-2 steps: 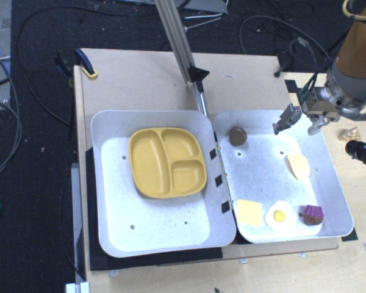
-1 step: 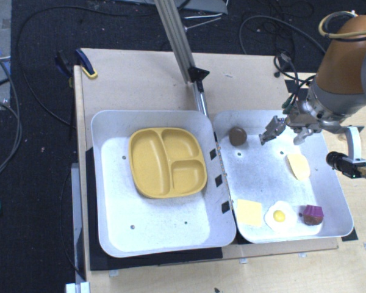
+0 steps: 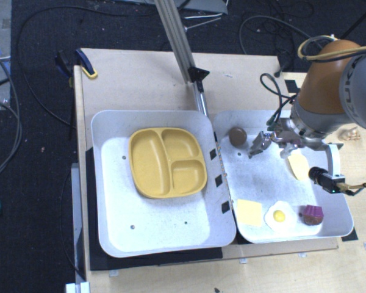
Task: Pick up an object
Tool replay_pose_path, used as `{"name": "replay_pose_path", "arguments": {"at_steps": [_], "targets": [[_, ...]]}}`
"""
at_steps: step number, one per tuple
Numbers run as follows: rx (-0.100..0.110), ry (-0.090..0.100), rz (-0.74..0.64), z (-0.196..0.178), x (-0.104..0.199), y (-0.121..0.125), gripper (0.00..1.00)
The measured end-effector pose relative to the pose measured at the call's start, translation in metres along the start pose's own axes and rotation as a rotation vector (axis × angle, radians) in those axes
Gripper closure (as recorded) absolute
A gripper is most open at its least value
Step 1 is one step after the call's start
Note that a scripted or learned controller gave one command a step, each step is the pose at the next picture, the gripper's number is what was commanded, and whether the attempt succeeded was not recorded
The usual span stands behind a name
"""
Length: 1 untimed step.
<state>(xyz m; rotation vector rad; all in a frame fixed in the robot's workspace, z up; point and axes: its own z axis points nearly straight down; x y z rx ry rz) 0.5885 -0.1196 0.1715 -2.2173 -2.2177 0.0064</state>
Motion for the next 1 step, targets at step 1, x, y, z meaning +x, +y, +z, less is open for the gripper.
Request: {"name": "replay_pose_path", "arguments": {"at_steps": [1], "targets": [[-0.003,0.000,-0.002,0.0581,0.0076,0.0059,0.00]]}}
